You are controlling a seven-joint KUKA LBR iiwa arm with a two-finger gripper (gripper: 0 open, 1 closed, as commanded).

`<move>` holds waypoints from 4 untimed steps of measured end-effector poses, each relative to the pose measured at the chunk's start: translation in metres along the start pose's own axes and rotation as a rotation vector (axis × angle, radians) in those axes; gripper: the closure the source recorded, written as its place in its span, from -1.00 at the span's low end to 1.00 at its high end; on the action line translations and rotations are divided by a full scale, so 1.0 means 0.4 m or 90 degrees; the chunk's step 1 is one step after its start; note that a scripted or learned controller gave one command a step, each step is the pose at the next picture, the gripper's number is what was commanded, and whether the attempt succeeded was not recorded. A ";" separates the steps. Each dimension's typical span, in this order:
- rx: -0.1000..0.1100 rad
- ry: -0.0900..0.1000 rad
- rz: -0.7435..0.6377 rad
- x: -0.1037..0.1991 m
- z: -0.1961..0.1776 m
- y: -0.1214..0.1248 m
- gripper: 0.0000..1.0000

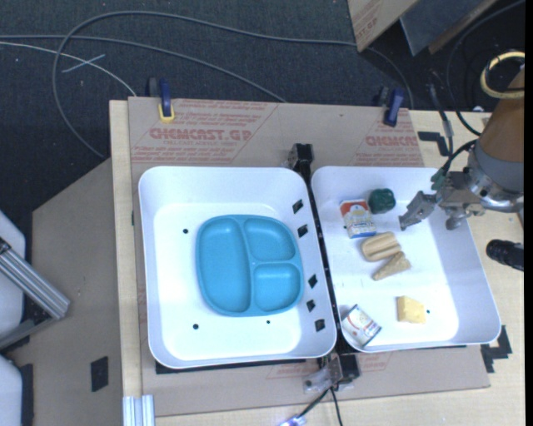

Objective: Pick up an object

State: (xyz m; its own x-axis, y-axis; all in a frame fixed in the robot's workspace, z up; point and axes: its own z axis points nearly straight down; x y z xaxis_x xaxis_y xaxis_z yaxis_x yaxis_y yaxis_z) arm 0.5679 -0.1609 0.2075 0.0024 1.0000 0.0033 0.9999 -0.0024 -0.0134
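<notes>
1. Camera view, the setting: a counter [250, 125] topped with a brown board printed in red lettering, held at its far edge by two blue clamps [166, 100]. Around it lies a dark carpeted floor [67, 91] with thin pale cables [92, 42] looping over it. A cardboard box [379, 18] sits at the top edge.

2. Two shallow white bins with rounded corners and a smooth, glossy look stand side by side, touching along a black divider. The pincer [433, 208] is a grey metal part on the arm's wrist, hanging over the far right part of the right bin [466, 274]. It holds nothing; I cannot tell how far apart its tips stand.

3. The left bin [166, 250], well to the pincer's left, carries a smooth turquoise plastic plate [248, 265] with three compartments and rounded edges.

4. Things in the right bin, any of which could be picked:
   - a round dark green object [381, 200], just left of the pincer;
   - a small carton [357, 218] with white, red and blue print, further left;
   - two tan, finger-shaped pieces [385, 254], below and left of the pincer, lying close together;
   - a pale yellow block [410, 309], wedge-like, well below the pincer;
   - a small white cup-like packet [361, 324] with print, tipped against the bin's near left rim.
</notes>
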 end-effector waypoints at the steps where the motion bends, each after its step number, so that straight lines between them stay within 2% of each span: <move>1: -0.008 -0.002 -0.002 0.001 -0.016 0.007 -1.00; 2: -0.004 0.000 -0.001 0.004 0.140 0.016 -1.00; 3: -0.008 -0.001 -0.001 0.001 0.293 0.026 -1.00; 4: -0.010 -0.002 -0.001 -0.001 0.296 0.031 -1.00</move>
State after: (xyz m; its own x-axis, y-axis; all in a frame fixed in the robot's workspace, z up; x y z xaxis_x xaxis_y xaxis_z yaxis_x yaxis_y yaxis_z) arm 0.5787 -0.1610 0.0890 0.0001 1.0000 0.0007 1.0000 -0.0002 0.0030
